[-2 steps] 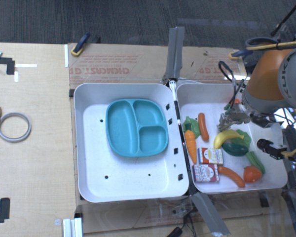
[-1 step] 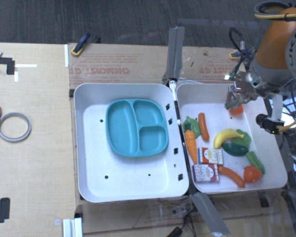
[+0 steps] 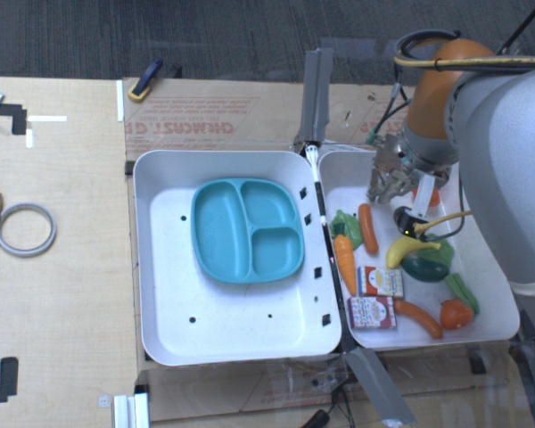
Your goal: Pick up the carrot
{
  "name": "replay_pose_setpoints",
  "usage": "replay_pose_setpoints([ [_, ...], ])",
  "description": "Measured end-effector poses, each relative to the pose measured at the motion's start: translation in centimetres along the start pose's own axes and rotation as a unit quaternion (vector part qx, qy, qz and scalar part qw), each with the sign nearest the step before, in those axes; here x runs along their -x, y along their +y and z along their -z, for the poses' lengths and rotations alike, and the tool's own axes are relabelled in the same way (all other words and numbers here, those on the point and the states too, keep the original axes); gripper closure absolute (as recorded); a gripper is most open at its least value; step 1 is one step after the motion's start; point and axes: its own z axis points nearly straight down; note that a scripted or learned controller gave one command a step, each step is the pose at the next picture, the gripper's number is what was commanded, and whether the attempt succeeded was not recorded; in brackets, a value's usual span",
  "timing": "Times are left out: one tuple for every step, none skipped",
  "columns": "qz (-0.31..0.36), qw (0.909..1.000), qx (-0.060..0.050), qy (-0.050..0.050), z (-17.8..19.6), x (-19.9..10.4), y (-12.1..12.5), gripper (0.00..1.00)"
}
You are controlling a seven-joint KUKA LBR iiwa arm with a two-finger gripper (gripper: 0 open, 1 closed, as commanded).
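The carrot (image 3: 344, 263), orange with a green leafy top, lies along the left wall of the right bin (image 3: 495, 270), pointing toward the front. My gripper (image 3: 388, 184) hangs over the back part of that bin, behind and to the right of the carrot and clear of it. It is just behind a slim orange-red sausage-like piece (image 3: 367, 227). Nothing shows held in it.
The right bin also holds a yellow banana (image 3: 412, 248), a dark green vegetable (image 3: 426, 267), a red tomato-like piece (image 3: 456, 314), another long orange piece (image 3: 419, 317) and two small cartons (image 3: 374, 297). A blue divided plate (image 3: 248, 230) sits in the left bin (image 3: 160, 328).
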Motion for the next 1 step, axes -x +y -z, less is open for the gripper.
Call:
replay_pose_setpoints([
  [0.006, 1.0, -0.001, -0.001, 11.5, -2.8, -1.23, 1.0],
])
